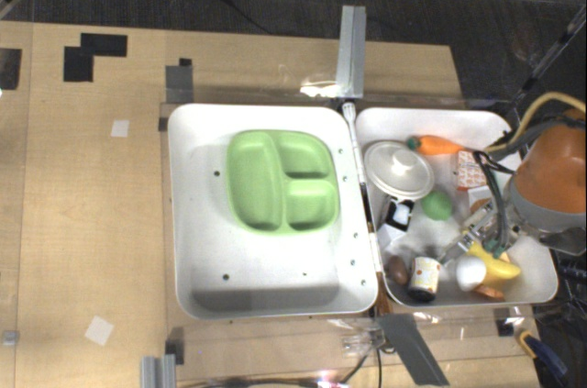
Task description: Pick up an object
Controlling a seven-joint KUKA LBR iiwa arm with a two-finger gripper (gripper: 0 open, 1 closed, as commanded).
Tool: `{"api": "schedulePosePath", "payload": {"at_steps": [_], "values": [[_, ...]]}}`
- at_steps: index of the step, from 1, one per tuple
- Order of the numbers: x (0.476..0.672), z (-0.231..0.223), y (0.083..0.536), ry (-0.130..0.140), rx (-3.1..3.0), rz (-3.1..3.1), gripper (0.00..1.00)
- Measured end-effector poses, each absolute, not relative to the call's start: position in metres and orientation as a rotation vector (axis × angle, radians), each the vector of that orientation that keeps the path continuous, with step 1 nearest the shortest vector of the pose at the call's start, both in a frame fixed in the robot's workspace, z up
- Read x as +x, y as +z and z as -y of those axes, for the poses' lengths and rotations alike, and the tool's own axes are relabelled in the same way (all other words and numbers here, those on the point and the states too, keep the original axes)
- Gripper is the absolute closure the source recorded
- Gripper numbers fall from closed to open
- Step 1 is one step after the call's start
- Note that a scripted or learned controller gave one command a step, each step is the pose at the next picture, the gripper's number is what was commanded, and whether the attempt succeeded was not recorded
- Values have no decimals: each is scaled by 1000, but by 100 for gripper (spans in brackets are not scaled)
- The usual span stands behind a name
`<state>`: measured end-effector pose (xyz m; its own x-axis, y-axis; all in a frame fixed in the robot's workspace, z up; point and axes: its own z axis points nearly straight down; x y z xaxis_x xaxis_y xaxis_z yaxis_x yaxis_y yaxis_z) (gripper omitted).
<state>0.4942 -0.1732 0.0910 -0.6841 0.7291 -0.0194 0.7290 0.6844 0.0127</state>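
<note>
While the arm (pixel 550 171) reaches in from the right, its orange band sits over the right bin's (pixel 431 115) far right side, and the gripper (pixel 481 235) hangs below it among dark cables, low over the clutter at that bin's near right; whether it is spread or pressed together I cannot tell, and nothing shows plainly between its tips; just beneath it lie a yellow banana (pixel 500 267) and a white egg (pixel 470 273), touching each other near the bin's front right corner; to their left stands a small can (pixel 424 275) with a dark base, and left of that a brown lump (pixel 397 269) against the bin's left wall; a silver lid (pixel 398 169) with a knob rests toward the bin's back left, a carrot (pixel 438 145) lies just behind it along the back wall, and a red-and-white carton (pixel 470 169) sits right of the lid, near the arm; a green ball (pixel 437 206) lies between lid and gripper, with a black-and-white piece (pixel 397 214) just to its left; the left bin (pixel 197 221) holds a green tray (pixel 280 181) with three compartments, lying flat toward the bin's back and centre, well apart from the gripper; both bins sit side by side on a wooden bench (pixel 83 230), touching along their shared edge.
</note>
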Motion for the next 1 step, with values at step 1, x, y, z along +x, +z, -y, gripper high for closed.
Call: {"api": "schedulePosePath", "payload": {"at_steps": [1], "values": [[615, 173, 88, 4, 1087, -2934, 0]]}}
